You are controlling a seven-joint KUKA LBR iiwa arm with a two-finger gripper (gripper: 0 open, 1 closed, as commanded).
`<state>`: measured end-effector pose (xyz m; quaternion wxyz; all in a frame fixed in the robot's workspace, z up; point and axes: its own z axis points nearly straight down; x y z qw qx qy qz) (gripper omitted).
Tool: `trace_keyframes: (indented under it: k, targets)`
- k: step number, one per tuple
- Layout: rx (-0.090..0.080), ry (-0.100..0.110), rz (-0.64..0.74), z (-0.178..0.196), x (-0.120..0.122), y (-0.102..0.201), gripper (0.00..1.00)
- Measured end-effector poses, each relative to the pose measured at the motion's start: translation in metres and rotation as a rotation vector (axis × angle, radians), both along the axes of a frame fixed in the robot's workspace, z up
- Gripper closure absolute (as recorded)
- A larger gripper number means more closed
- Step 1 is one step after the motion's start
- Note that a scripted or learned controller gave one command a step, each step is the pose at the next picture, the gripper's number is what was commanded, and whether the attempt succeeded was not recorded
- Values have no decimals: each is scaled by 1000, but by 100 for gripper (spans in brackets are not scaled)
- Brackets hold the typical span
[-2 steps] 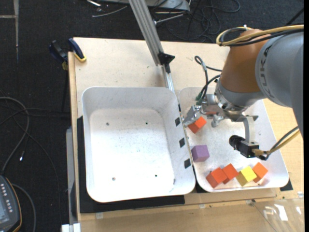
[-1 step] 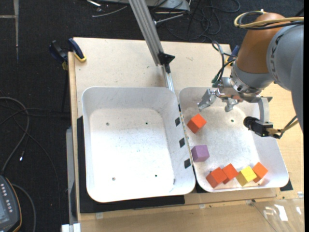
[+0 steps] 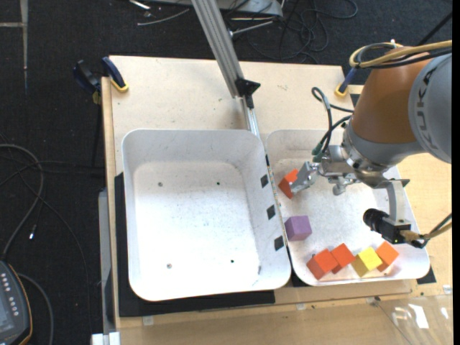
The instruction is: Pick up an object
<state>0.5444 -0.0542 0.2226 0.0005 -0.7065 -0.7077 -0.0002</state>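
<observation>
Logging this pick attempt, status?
Gripper down in the right bin, at the orange-red block; hold not confirmed. Purple cube just below, apart. Four more blocks along the near wall, nothing blocking.

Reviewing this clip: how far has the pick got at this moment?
Done: the arm is over the right bin, with the tool right beside the orange-red block near the divider. In hand: nothing clearly; whether the block sits between its fingers can't be judged. Left: grasp and lift. The purple cube and the row of orange, red and yellow blocks lie untouched.
</observation>
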Motion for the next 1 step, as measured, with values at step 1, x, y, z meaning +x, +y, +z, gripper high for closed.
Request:
trace_keyframes:
  k: [1]
  targets:
    - [1, 4, 4, -7, -53, 50, 0]
